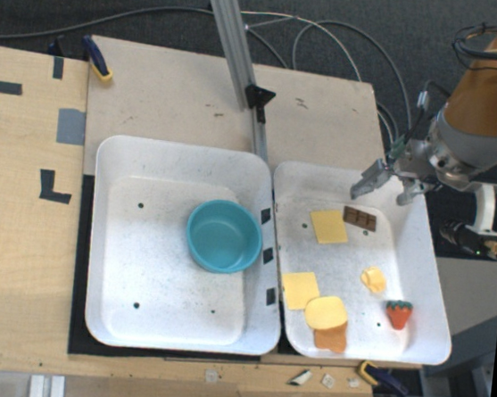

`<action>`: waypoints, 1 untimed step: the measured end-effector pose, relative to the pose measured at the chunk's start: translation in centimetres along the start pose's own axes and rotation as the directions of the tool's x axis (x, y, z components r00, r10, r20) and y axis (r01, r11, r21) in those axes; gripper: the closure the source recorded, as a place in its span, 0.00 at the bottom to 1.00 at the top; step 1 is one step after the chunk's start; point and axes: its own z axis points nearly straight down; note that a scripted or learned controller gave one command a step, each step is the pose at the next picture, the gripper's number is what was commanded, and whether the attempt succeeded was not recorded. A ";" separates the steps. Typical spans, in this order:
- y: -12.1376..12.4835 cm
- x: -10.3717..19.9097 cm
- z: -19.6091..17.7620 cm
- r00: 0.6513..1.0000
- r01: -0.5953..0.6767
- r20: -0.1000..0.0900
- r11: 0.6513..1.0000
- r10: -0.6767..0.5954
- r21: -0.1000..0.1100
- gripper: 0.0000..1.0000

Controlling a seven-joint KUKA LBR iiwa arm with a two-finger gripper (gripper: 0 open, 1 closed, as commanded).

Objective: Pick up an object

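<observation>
My gripper [386, 188] hangs over the far right corner of the right bin [428, 269], open, with nothing between its fingers. Just below its left finger lies a brown chocolate bar [360, 219], next to a yellow cheese slice [329, 226]. Nearer the front of this bin lie a second yellow slice [299, 290], a yellow-and-orange block [328, 321], a small yellow piece [373, 279] and a red strawberry [398, 314]. A teal bowl [223, 236] sits in the left bin [116, 249].
A slanted metal pole [239, 53] rises behind the bins, with cables trailing over the bench's back. A blue-and-yellow clamp [97, 59] grips the board's far left corner. Another clamp [379, 376] sits at the front right.
</observation>
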 end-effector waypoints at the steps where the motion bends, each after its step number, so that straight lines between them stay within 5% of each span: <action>1: 0.0 0.0 0.0 1.000 0.000 0.000 1.000 0.000 0.000 0.00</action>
